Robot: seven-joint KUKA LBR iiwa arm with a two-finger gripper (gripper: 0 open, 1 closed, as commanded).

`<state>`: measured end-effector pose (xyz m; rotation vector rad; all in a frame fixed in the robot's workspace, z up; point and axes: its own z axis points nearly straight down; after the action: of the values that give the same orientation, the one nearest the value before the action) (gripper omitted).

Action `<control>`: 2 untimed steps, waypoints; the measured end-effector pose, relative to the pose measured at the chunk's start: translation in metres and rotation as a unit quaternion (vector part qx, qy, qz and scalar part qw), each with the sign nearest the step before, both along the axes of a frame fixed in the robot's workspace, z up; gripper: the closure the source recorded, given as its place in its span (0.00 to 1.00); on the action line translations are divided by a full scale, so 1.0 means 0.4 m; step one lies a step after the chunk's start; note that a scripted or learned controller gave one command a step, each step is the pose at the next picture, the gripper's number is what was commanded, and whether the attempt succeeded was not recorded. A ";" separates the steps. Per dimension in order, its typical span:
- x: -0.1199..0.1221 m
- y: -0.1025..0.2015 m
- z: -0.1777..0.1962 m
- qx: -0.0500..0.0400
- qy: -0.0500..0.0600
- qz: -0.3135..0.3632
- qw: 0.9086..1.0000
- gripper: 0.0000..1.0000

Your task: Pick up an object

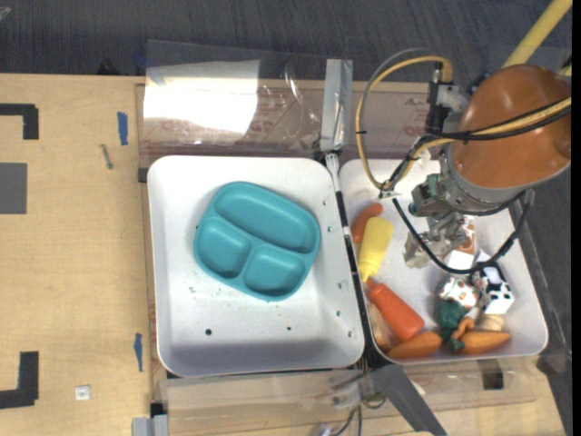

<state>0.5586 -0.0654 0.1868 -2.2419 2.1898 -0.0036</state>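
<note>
Gripper is hovering mid right bin, can't tell its grip state. Toys are crowding the near edge, so it's probably risking a miss.

You have bright, even light from above, with no hard-edged shadows anywhere on the bench. The strongest glare sits on the clear plastic sheet behind the bins, where a white patch washes out what lies under it. The left bin reads almost pure white, and its floor shows only a faint soft shadow around the teal tray. Under the arm the right bin is slightly dimmer. Your picture is mildly soft overall: the small toys near the right bin's lower corner blur together, and fine detail at the wrist is hard to make out.
</note>
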 end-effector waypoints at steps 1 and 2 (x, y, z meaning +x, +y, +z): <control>0.205 0.030 0.109 0.000 0.000 0.004 1.000 1.00; 0.208 0.032 0.136 0.003 -0.003 0.001 1.000 1.00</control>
<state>0.6419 -0.0525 0.2412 -2.2387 2.1812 -0.0036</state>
